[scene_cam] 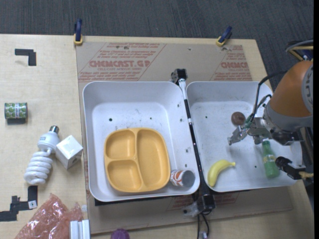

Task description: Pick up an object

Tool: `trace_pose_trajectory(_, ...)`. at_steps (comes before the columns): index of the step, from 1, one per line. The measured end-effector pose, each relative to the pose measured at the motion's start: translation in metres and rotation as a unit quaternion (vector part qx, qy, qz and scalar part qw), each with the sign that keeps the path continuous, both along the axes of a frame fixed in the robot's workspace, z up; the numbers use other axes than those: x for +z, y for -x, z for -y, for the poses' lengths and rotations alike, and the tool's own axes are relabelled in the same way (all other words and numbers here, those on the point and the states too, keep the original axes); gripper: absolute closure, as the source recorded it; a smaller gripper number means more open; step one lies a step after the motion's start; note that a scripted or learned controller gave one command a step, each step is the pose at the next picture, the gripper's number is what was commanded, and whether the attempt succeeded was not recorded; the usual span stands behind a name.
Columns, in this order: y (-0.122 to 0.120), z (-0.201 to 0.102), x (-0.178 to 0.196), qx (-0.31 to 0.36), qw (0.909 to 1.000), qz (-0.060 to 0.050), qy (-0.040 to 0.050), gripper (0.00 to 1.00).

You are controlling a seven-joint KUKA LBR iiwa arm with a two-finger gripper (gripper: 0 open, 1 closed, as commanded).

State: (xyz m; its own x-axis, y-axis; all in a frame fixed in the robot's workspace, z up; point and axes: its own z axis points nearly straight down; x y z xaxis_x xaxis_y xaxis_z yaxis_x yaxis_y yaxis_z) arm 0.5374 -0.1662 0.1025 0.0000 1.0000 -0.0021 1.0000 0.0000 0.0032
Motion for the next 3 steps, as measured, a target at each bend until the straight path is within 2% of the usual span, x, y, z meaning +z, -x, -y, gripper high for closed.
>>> trace_pose_trajectory(1,-0.016,-0.054,-0.010,0.001,1.0000,-0.001,-0.0009,0.00)
trace_pose_trajectory(2,0.030,-0.054,-0.010,-0.001,1.0000,-0.002,-0.0011,0.00)
trace_pose_trajectory(3,0.028,-0.053,0.000,-0.001,1.0000,-0.001,-0.0006,1.00)
